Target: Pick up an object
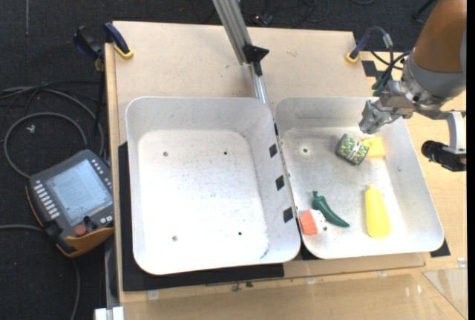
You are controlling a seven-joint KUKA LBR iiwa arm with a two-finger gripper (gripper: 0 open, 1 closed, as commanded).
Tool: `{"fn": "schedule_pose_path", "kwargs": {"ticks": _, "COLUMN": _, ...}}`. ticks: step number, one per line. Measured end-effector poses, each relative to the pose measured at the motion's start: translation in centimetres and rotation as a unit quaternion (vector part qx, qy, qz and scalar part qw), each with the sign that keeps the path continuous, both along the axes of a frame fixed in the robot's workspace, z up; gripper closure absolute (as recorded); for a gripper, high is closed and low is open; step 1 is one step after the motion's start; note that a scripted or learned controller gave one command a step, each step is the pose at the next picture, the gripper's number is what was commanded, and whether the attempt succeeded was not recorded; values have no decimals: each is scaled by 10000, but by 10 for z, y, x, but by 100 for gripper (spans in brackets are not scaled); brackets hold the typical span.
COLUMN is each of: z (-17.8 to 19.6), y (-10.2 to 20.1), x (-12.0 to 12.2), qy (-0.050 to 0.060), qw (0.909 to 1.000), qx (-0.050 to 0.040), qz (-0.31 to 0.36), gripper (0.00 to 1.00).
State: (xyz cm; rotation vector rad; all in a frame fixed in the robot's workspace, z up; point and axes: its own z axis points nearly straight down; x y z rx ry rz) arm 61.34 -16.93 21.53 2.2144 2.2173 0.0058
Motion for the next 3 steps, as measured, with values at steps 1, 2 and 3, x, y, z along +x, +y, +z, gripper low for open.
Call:
{"fn": "schedule_pose_path", "kwargs": {"ticks": 1, "z": 13, "y": 0, "x": 1, "qy": 25, "qw": 10000, "qx": 9, "qz": -2, "gripper": 100}}
{"fn": "schedule_pose_path", "kwargs": {"ticks": 2, "z": 13, "y": 47, "x": -1, "qy": 44, "qw": 10000, "qx": 22, "qz": 26, "gripper": 100}}
{"fn": "schedule_pose_path", "kwargs": {"ticks": 3, "z": 24, "y": 100, "x": -18, "qy": 42, "qw": 10000, "qx": 25, "qz": 32, "gripper": 100}}
